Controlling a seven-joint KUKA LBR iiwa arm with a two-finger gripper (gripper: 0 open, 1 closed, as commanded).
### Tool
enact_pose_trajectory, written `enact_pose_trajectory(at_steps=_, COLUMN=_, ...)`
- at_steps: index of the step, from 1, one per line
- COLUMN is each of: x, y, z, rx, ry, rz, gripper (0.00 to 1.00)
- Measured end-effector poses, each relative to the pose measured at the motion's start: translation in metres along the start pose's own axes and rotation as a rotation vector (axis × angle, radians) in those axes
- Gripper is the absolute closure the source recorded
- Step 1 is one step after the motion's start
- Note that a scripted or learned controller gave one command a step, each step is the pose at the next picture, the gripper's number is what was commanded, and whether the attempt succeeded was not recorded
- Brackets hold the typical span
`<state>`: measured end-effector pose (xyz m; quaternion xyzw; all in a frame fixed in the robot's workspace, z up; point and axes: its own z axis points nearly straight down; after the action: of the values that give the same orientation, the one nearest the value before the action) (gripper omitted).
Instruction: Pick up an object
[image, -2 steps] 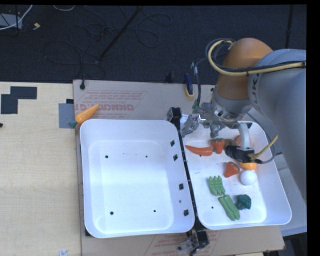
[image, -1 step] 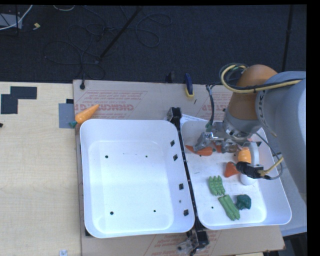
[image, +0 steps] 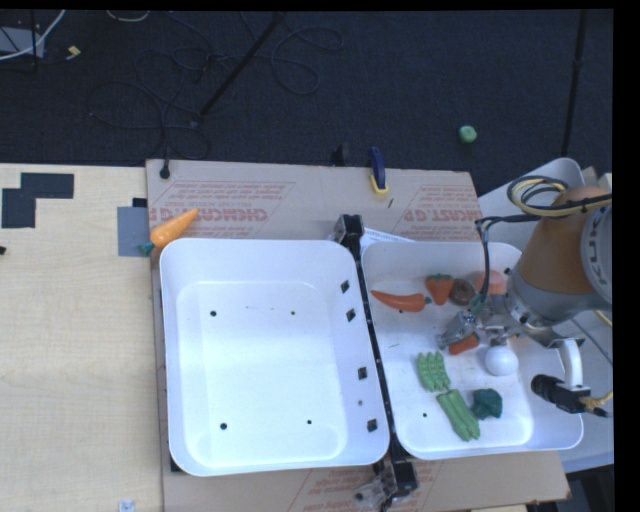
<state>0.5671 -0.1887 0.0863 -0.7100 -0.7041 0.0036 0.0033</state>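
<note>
While arm reaches into right bin:
pincer: low over bin floor, grip state can't tell
red pepper: left of pincer
white ball: just right-below pincer
green pods: below-left of pincer

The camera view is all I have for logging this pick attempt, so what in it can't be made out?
- Gripper: small and tangled with the toys in the right bin; finger state and any hold are unreadable.
- Brownish item beside the strawberry-like toy: too blurred to identify.
- Pink-orange object: partly hidden by the arm.
- Clamp at the bottom edge: cut off.
</note>
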Motion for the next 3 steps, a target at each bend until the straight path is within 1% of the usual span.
enact_pose_trajectory(at_steps=1, x=0.048, y=0.049, z=-0.002, rx=-0.010, ry=0.002, rz=-0.013, gripper=0.00)
enact_pose_trajectory(at_steps=2, x=0.082, y=0.077, z=-0.002, rx=-0.009, ry=0.001, rz=-0.012, gripper=0.00)
enact_pose_trajectory(at_steps=3, x=0.080, y=0.076, z=-0.012, rx=-0.005, ry=0.002, rz=-0.010, gripper=1.00)
